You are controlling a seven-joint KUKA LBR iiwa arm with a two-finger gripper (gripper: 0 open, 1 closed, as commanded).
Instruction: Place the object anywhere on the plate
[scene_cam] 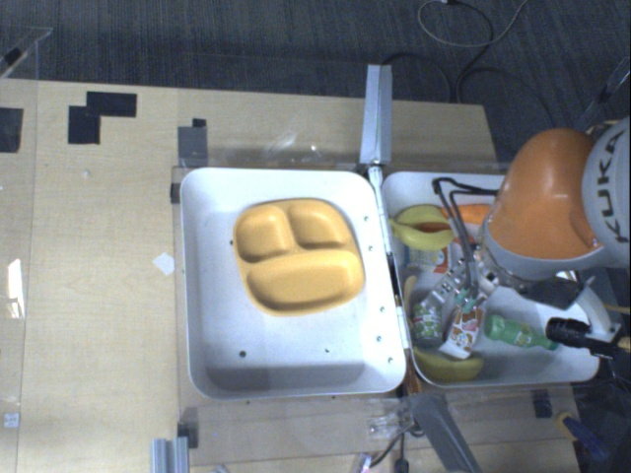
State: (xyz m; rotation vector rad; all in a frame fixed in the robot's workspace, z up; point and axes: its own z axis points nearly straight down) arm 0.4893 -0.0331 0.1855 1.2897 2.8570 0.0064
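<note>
Pale wooden bench [99,264] on dark grey carpet [197,28], black cable [463,18] trailing.

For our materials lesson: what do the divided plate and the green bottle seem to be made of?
Yellow divided plate: probably moulded plastic, matte, with soft rounded compartment edges and even colour. Green bottle: likely glossy plastic, showing small highlights; too small to be sure.

Hiding much of the right bin [582,368] under the arm [552,205]; blurring small packets [444,308] beyond telling apart; running off the right edge.
</note>
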